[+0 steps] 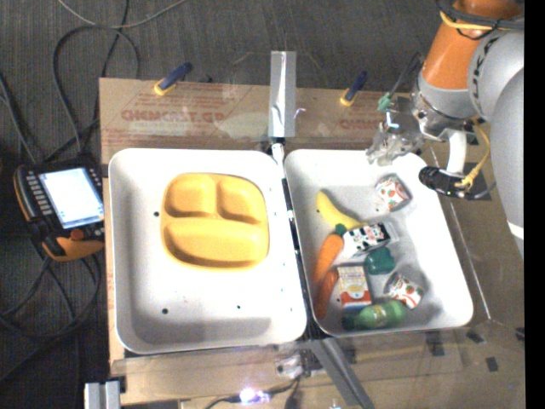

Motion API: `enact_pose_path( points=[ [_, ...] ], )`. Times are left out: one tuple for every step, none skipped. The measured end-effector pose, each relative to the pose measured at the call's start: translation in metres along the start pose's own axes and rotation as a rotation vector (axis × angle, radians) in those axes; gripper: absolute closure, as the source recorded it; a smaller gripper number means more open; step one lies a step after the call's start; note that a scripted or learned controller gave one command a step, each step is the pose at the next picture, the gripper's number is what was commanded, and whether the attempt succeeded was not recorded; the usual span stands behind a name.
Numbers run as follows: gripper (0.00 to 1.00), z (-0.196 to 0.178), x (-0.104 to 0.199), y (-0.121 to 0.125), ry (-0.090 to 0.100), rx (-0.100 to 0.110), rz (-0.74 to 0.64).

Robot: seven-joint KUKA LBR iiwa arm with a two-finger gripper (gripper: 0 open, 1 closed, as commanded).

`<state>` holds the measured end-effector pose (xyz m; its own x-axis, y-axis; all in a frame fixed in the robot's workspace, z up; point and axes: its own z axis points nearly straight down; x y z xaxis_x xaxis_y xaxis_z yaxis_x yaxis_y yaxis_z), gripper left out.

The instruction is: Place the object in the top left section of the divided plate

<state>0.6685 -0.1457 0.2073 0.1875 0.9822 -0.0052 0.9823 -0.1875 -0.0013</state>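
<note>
Arm (477, 49) reaches in from the right, bent over the far rim of the right bin (451, 254). Its hand (390, 147) hangs low there; how wide it is open, I cannot tell. The yellow divided plate (216, 220) lies in the left bin (136, 305).

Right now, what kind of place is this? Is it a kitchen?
Probably not a kitchen; more likely a robot lab. A robot arm reaches over two white bins, toy food fills one, and cables trail over the carpet.
</note>
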Motion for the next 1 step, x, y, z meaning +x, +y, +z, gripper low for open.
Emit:
enact_pose_path(
  points=[
    [1.0,-0.0089,0.0007,0.0001,-0.002,0.001,-0.002]
  ],
)
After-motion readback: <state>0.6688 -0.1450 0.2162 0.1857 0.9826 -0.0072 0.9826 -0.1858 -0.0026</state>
